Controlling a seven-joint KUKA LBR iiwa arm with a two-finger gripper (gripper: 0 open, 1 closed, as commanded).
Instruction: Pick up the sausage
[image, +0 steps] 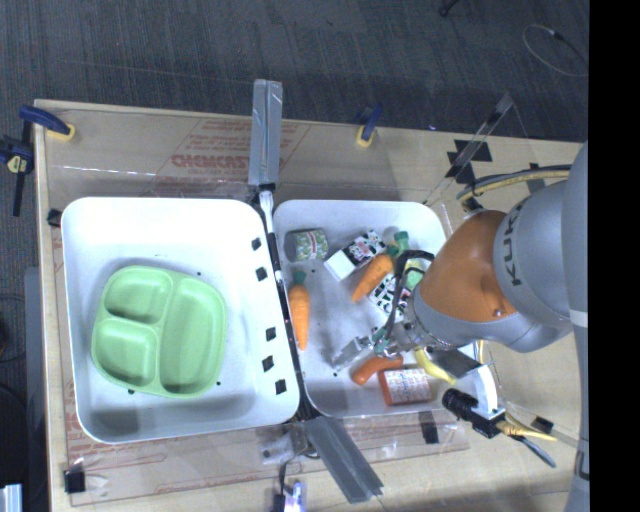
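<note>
A green divided plate (160, 330) lies in the left bin (75, 300). In the right bin (320, 215), a carrot (298, 314) sits near the left wall. The sausage (366, 370) lies at the near side, just beside the jaws (385, 340); whether they are apart, I cannot tell.

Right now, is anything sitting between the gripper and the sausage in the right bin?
Nothing visible does. The gripper is down in the right bin right at the sausage, which lies by the orange-labelled packet. The two carrots lie farther off.
</note>
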